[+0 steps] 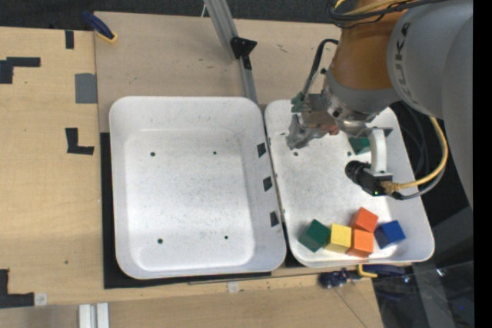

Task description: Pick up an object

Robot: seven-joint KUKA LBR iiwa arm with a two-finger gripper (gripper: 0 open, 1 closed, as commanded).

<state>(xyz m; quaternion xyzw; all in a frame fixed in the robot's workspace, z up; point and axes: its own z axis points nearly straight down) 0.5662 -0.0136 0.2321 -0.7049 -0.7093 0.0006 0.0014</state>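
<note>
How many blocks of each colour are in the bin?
Green block: 1
Yellow block: 1
Orange blocks: 2
Blue block: 1
Total: 5, all in the right bin. A teal thing under the arm is too hidden to name.

left bin [184, 188] open, blocks [350, 233] crowd right bin [307, 188]

The bench [46, 188] is pale wood with dark tape marks [73, 140] on its left part. Two shallow white bins sit on it side by side over a black mat [106, 242]: the left bin [123, 115] and the right bin [419, 238], their inner rims touching. A blue and yellow clamp [100, 25] grips the far edge, and a grey metal pole [219, 0] rises behind the bins.
</note>
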